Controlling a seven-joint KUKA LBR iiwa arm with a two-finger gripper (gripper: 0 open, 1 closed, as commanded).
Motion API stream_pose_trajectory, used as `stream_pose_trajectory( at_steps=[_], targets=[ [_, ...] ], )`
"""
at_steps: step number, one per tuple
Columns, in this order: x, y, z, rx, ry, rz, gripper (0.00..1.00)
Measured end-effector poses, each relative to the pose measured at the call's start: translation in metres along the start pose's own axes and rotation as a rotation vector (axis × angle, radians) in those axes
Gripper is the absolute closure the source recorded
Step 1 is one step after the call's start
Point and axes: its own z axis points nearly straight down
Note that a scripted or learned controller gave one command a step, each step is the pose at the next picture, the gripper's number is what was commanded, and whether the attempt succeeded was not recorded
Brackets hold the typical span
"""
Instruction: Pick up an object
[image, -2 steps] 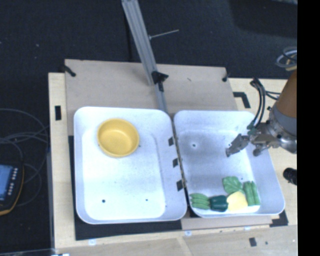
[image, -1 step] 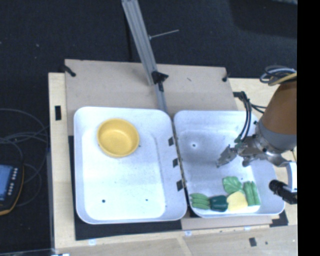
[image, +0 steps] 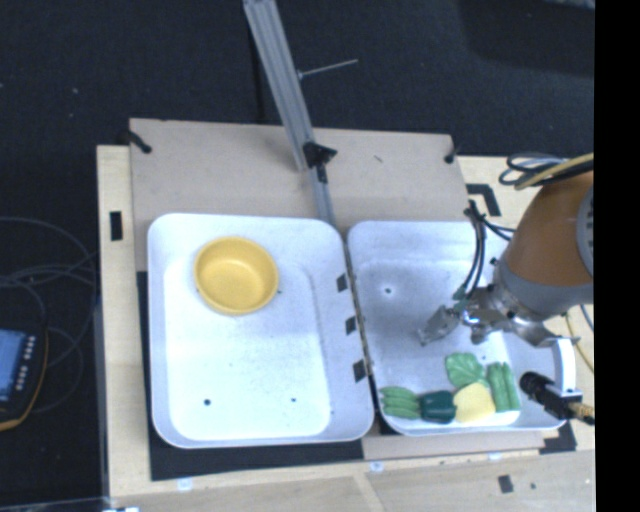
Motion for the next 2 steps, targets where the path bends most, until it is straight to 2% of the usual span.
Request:
stream_pose_trajectory(
  at_steps=[1, 2],
  targets=[
    [0.005, -0.001, 0.043, 0.0, 0.0, 0.0, 0.0],
    [0.004, 0.001, 0.031, -0.005, 0.0, 0.002, 1.0]
  ],
)
